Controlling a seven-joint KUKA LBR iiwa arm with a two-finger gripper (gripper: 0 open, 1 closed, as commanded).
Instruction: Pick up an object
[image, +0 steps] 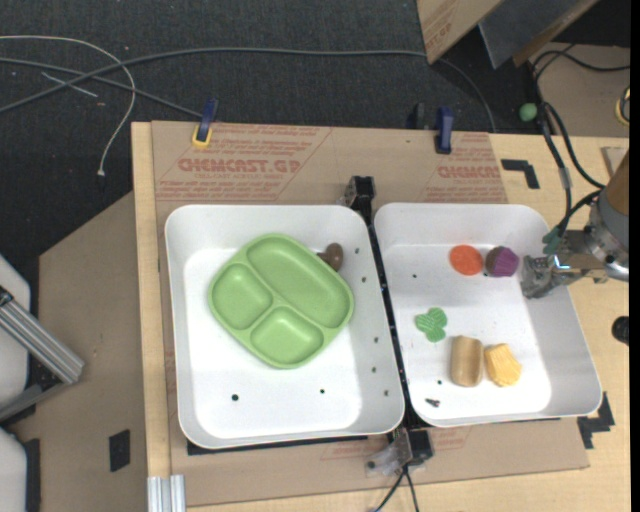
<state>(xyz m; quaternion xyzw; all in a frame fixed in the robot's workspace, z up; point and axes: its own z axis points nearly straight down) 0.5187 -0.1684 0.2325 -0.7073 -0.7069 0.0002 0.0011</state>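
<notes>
Right bin (560, 395), upper part: orange round piece (465, 260) and purple round piece (501, 262) side by side, touching or nearly so. Centre-left of that bin: small green leafy-shaped piece (432, 324), lying flat, on its own. Lower middle: tan cylinder (465, 360) lengthwise up-down, yellow lumpy piece (502, 364) just beside it on the right. Left bin (200, 400): green divided plate (281, 299), three compartments, set at a tilt; small brown object (332, 256) touching its upper right rim.

A cardboard sheet (300, 165) printed with red lettering covers the bench, held along its far edge by a blue and yellow clamp (206, 122) and a blue clamp (444, 129). Beyond it, white cables (80, 70) trail across dark carpet (300, 50).
</notes>
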